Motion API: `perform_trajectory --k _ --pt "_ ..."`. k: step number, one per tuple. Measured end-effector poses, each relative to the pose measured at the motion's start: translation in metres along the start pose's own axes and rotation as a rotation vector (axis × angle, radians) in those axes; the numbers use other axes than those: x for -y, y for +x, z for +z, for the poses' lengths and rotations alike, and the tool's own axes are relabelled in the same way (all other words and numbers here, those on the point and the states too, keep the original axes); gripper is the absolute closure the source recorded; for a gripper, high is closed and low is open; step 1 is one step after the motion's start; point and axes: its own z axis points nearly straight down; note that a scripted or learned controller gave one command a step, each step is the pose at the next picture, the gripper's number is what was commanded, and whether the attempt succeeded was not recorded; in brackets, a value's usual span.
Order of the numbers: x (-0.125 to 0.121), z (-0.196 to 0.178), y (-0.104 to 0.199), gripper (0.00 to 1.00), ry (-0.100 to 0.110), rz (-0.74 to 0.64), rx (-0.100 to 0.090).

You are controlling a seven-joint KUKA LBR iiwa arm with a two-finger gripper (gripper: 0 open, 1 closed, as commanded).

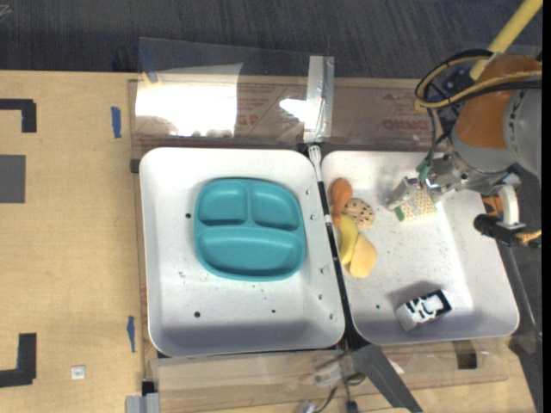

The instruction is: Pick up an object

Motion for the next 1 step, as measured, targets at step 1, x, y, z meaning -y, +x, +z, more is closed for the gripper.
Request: perform_trajectory --k 1 --pt "0.0443 -0.0002 -0.0031 0.0 0.001 -0.363 -0.001"
